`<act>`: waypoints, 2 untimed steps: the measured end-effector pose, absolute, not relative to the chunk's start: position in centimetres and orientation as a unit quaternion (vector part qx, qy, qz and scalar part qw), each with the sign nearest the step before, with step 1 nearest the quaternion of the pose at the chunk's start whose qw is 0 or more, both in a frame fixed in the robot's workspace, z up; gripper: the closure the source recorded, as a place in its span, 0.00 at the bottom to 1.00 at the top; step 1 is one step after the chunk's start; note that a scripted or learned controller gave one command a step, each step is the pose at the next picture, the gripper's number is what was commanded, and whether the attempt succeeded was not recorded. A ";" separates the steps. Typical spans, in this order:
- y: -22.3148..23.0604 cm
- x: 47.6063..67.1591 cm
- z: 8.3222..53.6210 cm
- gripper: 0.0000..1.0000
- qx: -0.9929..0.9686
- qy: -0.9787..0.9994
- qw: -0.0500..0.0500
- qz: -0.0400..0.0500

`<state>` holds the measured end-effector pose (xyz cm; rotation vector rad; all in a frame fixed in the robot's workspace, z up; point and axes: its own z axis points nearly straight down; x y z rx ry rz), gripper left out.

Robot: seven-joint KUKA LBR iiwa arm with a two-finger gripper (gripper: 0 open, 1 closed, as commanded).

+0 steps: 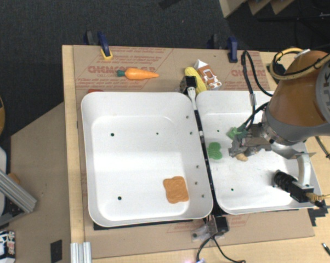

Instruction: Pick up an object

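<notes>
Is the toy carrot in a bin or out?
Out. The carrot lies on the cardboard behind the left bin.

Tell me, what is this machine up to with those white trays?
A grey and orange robot arm reaches in from the right over the right bin, its gripper low beside a green round piece and a small tan item. Whether it holds anything is unclear. An orange waffle-like piece lies in the left bin. A toy carrot rests on the cardboard behind.

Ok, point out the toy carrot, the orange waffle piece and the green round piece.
toy carrot (138,74): camera view, mid body.
orange waffle piece (176,189): camera view, its centre.
green round piece (214,150): camera view, its centre.
</notes>
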<state>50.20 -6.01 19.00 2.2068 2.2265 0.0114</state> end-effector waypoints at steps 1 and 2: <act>3.5 50.3 18.4 1.00 0.703 0.711 0.000 0.001; 10.1 51.8 22.8 1.00 0.704 0.710 0.001 0.002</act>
